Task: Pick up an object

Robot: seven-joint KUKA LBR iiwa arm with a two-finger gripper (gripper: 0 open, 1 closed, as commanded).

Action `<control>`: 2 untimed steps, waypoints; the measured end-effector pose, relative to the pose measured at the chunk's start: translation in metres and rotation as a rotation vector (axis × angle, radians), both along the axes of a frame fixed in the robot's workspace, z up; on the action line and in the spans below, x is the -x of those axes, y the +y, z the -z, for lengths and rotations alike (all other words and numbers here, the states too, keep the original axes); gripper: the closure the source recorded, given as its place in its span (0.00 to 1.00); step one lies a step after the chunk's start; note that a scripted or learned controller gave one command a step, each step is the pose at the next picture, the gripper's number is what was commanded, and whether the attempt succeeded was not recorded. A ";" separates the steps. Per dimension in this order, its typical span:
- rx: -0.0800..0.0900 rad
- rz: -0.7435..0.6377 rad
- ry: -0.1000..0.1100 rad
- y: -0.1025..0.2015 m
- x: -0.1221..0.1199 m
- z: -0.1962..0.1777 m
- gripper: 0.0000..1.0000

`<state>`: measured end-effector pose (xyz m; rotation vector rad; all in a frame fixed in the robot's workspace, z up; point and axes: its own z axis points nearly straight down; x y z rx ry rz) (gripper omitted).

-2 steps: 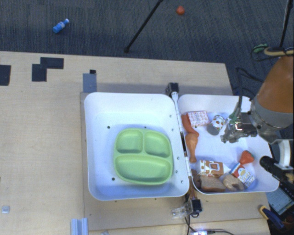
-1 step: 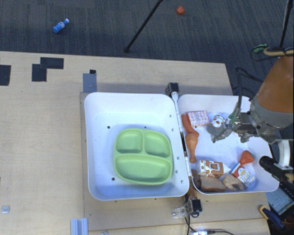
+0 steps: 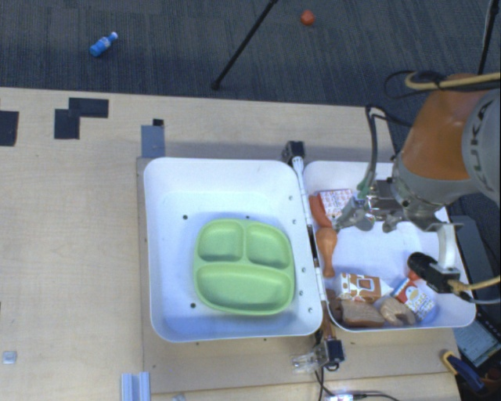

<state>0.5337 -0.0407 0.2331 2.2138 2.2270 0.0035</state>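
Over the right bin (image 3: pixel 462 317), the jaws (image 3: pixel 354 216), whose opening I cannot tell, hover near an orange carrot (image 3: pixel 326 247) and snack packets (image 3: pixel 359 287).

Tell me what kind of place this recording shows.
Probably a robotics lab bin-picking bench: two white bins on a wooden bench, a green divided plate, toy food items, and carpet beyond.

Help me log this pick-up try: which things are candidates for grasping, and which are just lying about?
Job: the hand; in the right white bin, orange carrot-like toy, brown printed box, small colourful packet.

Lying about: green divided plate, blue bottle, small orange ball.
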 end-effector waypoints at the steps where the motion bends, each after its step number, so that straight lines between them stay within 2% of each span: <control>1: -0.001 0.000 0.002 0.063 -0.011 0.021 0.00; 2: -0.001 0.001 0.002 0.124 0.023 0.027 0.00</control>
